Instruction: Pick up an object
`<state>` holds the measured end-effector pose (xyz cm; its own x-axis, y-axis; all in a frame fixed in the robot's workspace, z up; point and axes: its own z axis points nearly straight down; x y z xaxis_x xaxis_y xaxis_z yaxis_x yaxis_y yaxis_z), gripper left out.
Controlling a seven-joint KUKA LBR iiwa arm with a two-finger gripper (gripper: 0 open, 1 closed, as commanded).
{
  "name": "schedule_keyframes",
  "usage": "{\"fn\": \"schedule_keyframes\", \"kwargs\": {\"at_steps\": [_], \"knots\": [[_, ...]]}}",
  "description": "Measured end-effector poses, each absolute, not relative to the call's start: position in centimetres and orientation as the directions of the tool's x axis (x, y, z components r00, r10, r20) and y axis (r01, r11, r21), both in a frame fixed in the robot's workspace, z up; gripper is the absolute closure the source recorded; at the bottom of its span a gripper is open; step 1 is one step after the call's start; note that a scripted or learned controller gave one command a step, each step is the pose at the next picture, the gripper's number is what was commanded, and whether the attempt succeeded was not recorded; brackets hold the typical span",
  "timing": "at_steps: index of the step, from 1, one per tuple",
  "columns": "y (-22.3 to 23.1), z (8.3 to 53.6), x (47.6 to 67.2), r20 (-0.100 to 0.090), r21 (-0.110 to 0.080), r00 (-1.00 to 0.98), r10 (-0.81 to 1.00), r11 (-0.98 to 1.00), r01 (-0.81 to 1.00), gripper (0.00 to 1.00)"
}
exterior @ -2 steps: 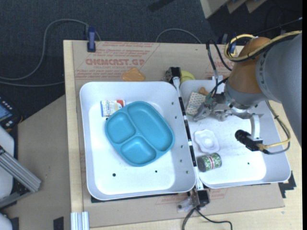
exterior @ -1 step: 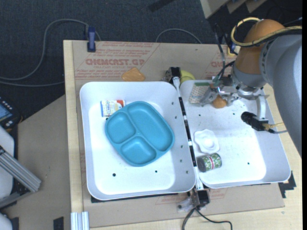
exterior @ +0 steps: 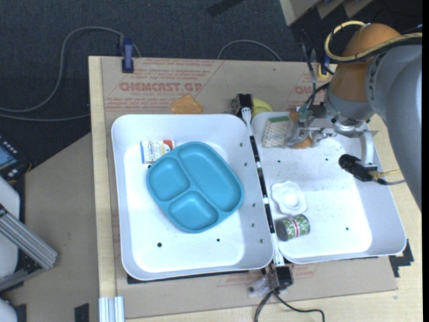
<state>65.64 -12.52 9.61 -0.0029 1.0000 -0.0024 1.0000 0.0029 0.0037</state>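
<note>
My jaws [exterior: 303,131] sit low in the far corner of the right bin [exterior: 375,243], right over a small orange object [exterior: 303,141], with a mesh-patterned packet [exterior: 274,133] just to its left. Their state I cannot tell. The arm [exterior: 375,72] reaches in from the right, wrist bent downward.

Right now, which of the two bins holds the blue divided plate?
The left bin. The blue divided plate lies in its middle beside a small carton. The right bin, where the gripper reaches, holds a small can and a white cup instead.
</note>
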Motion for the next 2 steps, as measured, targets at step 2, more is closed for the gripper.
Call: {"fn": "schedule_keyframes", "kwargs": {"at_steps": [2], "knots": [[-9.7,14.3,62.1,0.004,0.003,-0.008,1.000,0.008,1.000,1.00]]}}
